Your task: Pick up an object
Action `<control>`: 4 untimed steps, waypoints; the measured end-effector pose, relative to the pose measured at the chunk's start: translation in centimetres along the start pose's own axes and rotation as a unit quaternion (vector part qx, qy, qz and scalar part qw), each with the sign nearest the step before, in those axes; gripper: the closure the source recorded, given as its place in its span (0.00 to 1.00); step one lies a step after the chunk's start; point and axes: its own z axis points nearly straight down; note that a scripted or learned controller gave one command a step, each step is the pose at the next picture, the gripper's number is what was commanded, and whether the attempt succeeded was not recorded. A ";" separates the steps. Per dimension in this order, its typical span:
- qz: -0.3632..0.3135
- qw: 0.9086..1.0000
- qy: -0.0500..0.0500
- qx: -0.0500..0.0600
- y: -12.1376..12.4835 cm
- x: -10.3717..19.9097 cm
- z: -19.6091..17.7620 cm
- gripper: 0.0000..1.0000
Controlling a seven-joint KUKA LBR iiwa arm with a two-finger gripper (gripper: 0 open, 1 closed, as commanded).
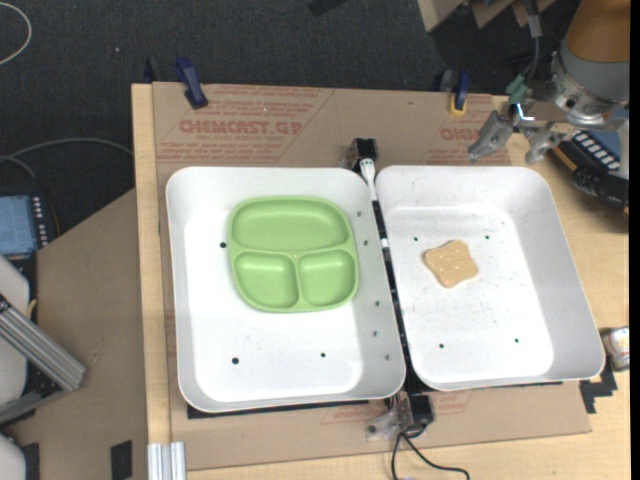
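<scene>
Jaws spread apart, nothing between them; gripper (pixel 512 135) hangs at the top right, above the far rim of the right bin (pixel 560 268), high off the bench. Fingers (pixel 487 138) splayed, grey, pointing down and left.

Candidate object: tan cracker-like piece (pixel 450 264), flat on the right bin's floor, near the middle, a bit toward the left side, well apart from the gripper. Only other item is the green divided plate (pixel 294 253), three compartments, lying flat in the left bin (pixel 200 348).

Progress: nothing picked yet. Both items sit untouched on bin floors, no contact. Looks like the very start or a reset pose. Left to do: move over an item, come down, close, lift. The cracker is closer and thin, flat to the floor, so the grasp likely needs a low, accurate descent.
</scene>
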 end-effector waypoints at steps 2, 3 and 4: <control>0.000 1.000 0.000 -0.002 -12.3 3.9 17.9 0.00; -0.004 1.000 0.001 -0.005 -17.6 15.2 7.6 0.00; -0.004 1.000 0.002 -0.006 -16.9 20.0 -1.4 0.00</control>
